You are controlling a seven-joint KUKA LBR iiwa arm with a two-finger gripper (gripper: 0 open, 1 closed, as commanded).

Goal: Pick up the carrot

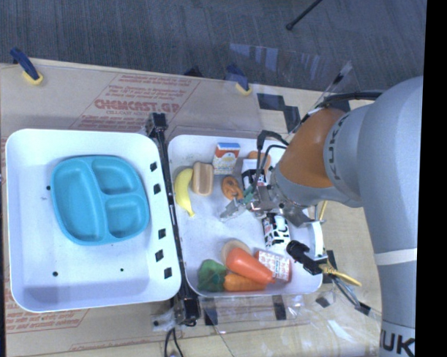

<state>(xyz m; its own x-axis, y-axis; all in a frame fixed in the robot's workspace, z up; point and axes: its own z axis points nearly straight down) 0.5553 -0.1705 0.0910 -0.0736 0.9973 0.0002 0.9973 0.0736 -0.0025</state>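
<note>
The carrot [248,265], a thick orange cone, lies at the front of the right bin [305,285]. It sits between a green leafy piece [211,275] on its left and a red-labelled pack [277,264] on its right. A thinner orange piece [242,283] lies just in front of it. My gripper [236,207] hangs over the middle of the right bin, beside a small orange round item [232,187]. It is well behind the carrot and apart from it, and nothing is visibly held.
The right bin also holds a banana [183,191], a bread roll [202,178], a small carton [226,156], a black-and-white patterned item [276,231] and a pale round thing [234,248]. The left bin [24,226] holds a blue divided tray [100,199].
</note>
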